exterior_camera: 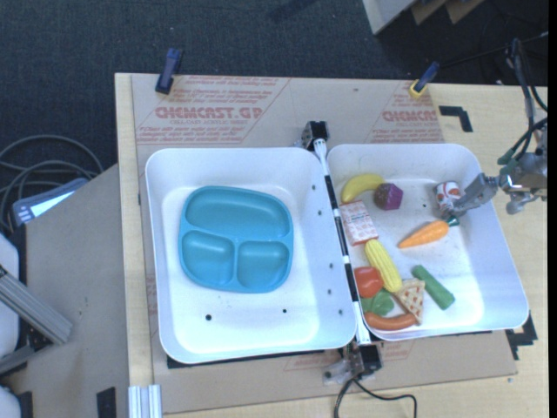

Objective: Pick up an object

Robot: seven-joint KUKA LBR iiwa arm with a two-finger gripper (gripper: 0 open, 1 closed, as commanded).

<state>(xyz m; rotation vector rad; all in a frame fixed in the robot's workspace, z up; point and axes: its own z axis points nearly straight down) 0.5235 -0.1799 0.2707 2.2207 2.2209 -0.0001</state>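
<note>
progress: early, nothing lifted; every obj lies in a bin, pick not yet done
left to do: descend on a target, clamp, lift clear
gripper (pixel 456 200): at far-right end of right bin, low over its upper right corner, just beside small red/white toy (pixel 447 192)
jaws: can't tell, too small + blurred; nothing seen between them
likely target (guess): red/white toy or carrot (pixel 425 234), both nearest to tool tip
right bin (pixel 496 242): banana (pixel 362 185) + purple plum-like obj (pixel 388 197) near top; flat label card (pixel 358 223) by left wall; corn (pixel 382 264) mid; red pepper-ish piece (pixel 368 279), green leafy bit (pixel 379 302), pizza slice (pixel 411 299), hot dog (pixel 391 321) crowded bottom-left, touching; green cucumber (pixel 433 286) lower mid, apart from carrot
left bin (pixel 165 233): blue divided plate (pixel 236 239) only, 3 compartments, no food on it
risk (judgement): bottom-left cluster tight, hard single grasp; carrot + cucumber lie apart, easier
</note>
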